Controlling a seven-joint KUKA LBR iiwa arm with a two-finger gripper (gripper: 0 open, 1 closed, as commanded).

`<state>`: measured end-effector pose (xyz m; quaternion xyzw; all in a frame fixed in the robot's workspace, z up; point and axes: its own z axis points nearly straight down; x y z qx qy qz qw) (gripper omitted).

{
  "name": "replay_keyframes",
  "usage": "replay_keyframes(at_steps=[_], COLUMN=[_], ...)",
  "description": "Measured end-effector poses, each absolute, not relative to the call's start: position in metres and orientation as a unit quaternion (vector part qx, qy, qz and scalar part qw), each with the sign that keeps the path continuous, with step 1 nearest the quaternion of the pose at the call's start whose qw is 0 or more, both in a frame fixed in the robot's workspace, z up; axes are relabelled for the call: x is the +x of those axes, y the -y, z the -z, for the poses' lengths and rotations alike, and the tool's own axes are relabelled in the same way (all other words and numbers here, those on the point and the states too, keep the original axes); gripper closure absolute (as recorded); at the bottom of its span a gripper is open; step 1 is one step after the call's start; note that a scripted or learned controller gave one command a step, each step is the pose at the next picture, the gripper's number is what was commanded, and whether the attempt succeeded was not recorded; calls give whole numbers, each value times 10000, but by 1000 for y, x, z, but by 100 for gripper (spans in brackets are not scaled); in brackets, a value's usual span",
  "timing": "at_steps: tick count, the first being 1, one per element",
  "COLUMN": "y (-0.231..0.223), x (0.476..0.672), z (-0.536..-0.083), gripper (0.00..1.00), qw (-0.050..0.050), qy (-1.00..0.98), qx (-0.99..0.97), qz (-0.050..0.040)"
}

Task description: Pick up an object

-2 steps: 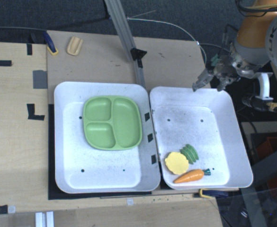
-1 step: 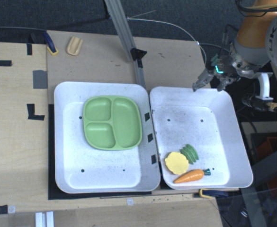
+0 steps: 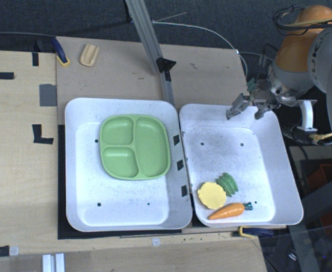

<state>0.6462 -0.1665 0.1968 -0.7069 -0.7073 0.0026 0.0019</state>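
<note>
The end effector hung open and empty over the right bin's far edge; a carrot lay near its front edge.

The hand hangs over the far rim of the right bin, its two fingers spread apart with nothing between them. Well nearer the camera than the hand, in the near corner of that bin, lie a yellow disc, a green ridged piece touching it, and a carrot just below both. To the hand's left, the left bin holds a green divided plate. Both bins sit on the desk.
</note>
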Motion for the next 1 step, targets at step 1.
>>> replay_keyframes(at_steps=[1], y=[164], x=[641], z=[-152], gripper=[0], qw=[19], qy=[7080], qx=[-7062], qz=[-24])
